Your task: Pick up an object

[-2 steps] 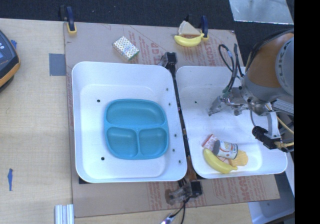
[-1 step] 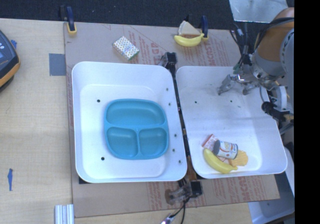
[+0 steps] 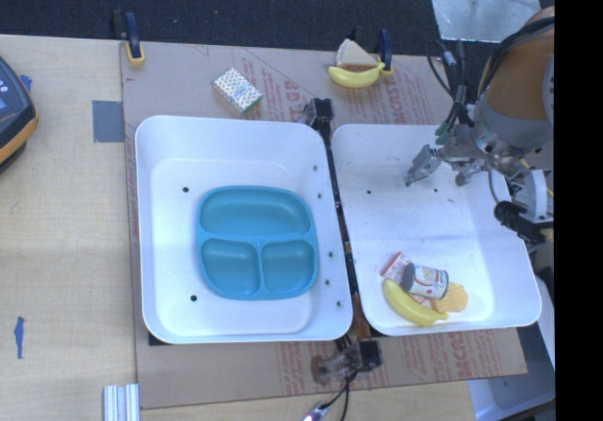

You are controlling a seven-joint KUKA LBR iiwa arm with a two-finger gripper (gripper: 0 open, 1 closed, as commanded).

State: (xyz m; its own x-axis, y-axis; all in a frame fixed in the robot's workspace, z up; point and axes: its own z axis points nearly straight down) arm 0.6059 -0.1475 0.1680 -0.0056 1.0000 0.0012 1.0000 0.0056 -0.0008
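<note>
1. Starting nearest the camera, a banana, a small can and a packet are seen huddled in the right bin's near corner; a clean grasp could be spoiled by neighbours being nudged or the bin wall being struck.
2. Further back, the gripper is held over bare bin floor, fingers spread apart and nothing between them; were it closed there, only air would be caught.
3. In the left bin a blue tray lies flat, judged too wide for the fingers.
4. Farthest, a second banana and a patterned box rest outside the bins, probably beyond easy reach.
</note>
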